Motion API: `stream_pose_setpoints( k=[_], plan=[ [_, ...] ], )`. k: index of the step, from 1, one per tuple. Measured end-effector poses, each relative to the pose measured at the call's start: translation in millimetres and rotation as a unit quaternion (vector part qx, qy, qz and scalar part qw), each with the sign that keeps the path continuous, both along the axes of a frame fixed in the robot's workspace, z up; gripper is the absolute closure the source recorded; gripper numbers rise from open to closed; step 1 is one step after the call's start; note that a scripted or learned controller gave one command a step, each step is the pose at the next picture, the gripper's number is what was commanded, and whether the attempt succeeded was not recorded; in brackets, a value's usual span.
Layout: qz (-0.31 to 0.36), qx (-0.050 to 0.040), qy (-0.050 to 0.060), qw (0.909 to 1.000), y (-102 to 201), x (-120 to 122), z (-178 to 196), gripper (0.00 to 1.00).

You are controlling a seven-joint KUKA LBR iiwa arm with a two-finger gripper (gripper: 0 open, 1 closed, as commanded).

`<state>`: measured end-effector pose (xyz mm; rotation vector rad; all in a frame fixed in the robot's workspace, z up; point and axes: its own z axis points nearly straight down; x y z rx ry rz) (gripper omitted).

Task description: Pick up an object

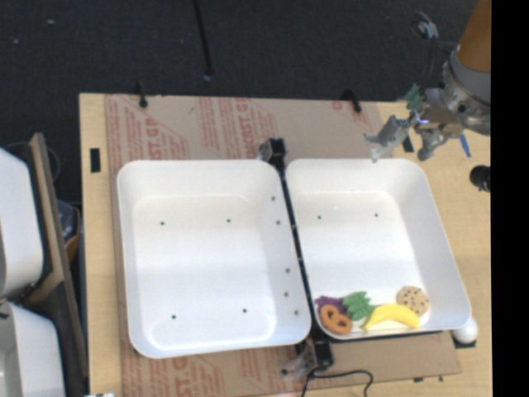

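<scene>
The worktop [207, 122] carries two white bins. The left bin [202, 255] lies well left of and below the claw [405, 143]. The right bin [372, 238] sits just under the claw, whose fingers stand apart, holding nothing. Far below it, along the right bin's near edge, lie a toy banana [390, 317], cookie [412, 300], pretzel [335, 321], green leaf [358, 303] and purple grapes [327, 303].
</scene>
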<state>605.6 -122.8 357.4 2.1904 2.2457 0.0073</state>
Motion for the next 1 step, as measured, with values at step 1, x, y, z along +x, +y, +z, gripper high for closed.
stream_pose_setpoints(
  k=[1],
  plan=[
    [-0.014, 0.0003, 0.008, 0.9999, -37.5, -36.9, -115.8, 0.00]
  ],
)
